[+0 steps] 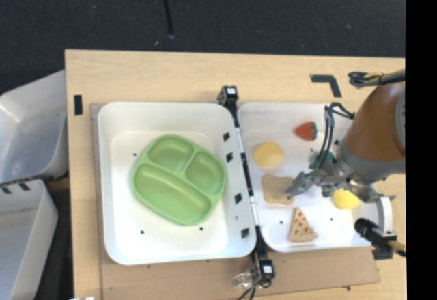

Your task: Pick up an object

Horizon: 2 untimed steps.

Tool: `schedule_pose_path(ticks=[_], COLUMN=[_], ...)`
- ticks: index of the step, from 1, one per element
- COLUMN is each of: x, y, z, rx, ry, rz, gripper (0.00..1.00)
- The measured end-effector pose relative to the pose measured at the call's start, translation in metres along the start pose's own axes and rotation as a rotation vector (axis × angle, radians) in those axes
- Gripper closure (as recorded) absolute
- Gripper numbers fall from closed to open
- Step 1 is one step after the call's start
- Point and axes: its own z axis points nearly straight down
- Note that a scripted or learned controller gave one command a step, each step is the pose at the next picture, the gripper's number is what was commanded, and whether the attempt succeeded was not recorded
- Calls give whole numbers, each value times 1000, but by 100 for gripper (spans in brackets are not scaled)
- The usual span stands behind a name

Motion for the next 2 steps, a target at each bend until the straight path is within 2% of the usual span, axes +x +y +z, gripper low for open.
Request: schedule_pose_path(ticks=[1, 2], x=[-1, -2], y=[1, 3], z=[46, 32], rx=[-5, -10], ry=[-1, 1], rz=[0, 6], gripper=[0, 100])
